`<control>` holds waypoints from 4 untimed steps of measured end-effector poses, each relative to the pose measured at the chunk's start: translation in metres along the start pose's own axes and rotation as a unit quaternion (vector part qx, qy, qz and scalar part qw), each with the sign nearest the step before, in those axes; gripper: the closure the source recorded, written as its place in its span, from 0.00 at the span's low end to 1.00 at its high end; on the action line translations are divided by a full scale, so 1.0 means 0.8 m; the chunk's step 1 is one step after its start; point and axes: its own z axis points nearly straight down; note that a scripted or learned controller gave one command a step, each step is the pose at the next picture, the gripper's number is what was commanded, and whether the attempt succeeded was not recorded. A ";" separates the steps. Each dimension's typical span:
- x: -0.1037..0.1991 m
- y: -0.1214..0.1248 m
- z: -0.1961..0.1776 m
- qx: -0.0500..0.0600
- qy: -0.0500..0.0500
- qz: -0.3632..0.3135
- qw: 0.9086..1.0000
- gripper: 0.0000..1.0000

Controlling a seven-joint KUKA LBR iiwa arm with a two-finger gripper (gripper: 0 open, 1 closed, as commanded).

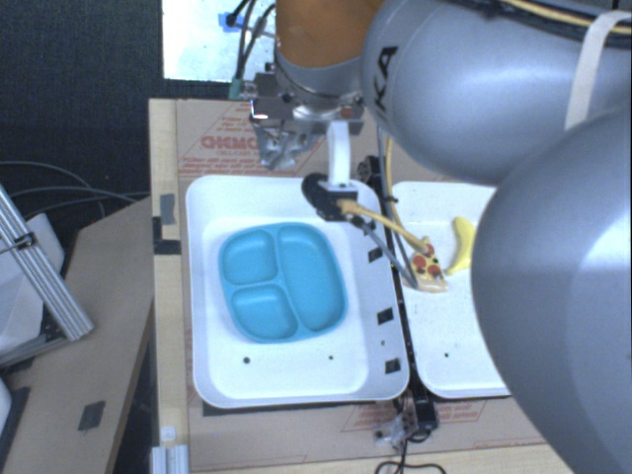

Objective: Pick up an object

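Left bin: white and shallow, on a cardboard sheet with red print.
In the left bin: one blue plate, lying flat near the middle, apart from the walls.
Plate: three wells, two small ones on the left and one long one on the right.
Right bin: just beside the left bin, rim against rim; my arm covers its right part.
In the right bin: a banana toward the far side, and a spotted piece, tan with red dots, just left of it. I cannot tell whether the two touch.
My fingers: above the far rim of the left bin, over the cardboard, well apart from the plate, banana and spotted piece.
Grip: I cannot tell how far open my fingers are, or whether they have hold of anything.
Arm: grey, with the orange band straight above my wrist.
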 end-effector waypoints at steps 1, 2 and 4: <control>-0.010 0.053 0.195 0.006 -0.002 0.000 1.000 1.00; -0.087 -0.052 0.118 0.001 0.001 0.001 1.000 1.00; -0.216 -0.075 0.189 0.001 -0.001 0.002 1.000 1.00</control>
